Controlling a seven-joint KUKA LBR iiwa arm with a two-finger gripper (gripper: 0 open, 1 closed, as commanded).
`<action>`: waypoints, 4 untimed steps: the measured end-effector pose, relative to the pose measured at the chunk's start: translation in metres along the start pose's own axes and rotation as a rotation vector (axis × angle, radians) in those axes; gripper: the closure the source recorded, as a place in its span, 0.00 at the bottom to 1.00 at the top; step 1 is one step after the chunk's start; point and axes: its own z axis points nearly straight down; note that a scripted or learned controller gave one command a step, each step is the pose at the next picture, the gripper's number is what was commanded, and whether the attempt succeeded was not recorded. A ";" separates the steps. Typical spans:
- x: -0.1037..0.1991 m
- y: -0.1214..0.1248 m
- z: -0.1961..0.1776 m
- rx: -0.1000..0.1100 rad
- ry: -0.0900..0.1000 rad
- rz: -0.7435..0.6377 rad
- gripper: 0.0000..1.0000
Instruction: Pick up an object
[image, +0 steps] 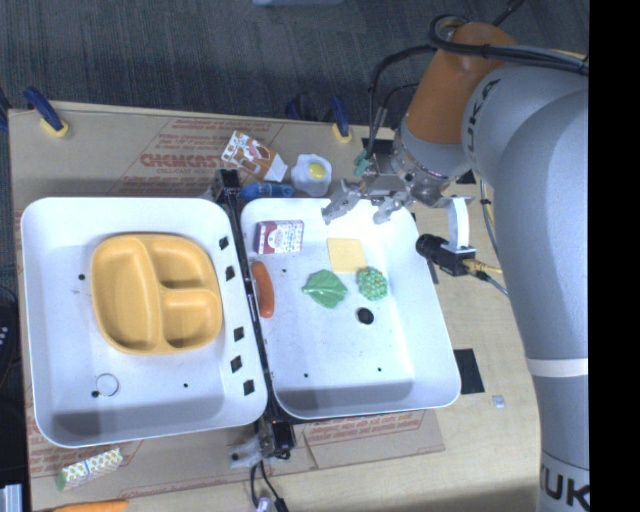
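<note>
The gripper (362, 205) hangs over the far rim of the right bin (430, 350) with its fingers spread apart and nothing between them; inside that bin, the yellow cheese slice (346, 254) lies just below the gripper; beside the slice sit a green leaf (325, 287), a green bumpy ball (372, 283), a sausage (264, 288) and a small carton (279, 238); the left bin (50, 300) holds a yellow divided tray (155, 292).

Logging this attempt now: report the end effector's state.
End effector: open, fingers spread, holding nothing, above the far edge of the right bin.
</note>
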 end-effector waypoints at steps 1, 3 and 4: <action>0.026 -0.017 0.103 0.001 0.001 -0.244 0.00; 0.046 -0.068 0.121 -0.004 -0.002 -0.716 0.00; 0.082 -0.034 0.020 -0.003 -0.004 -1.248 0.00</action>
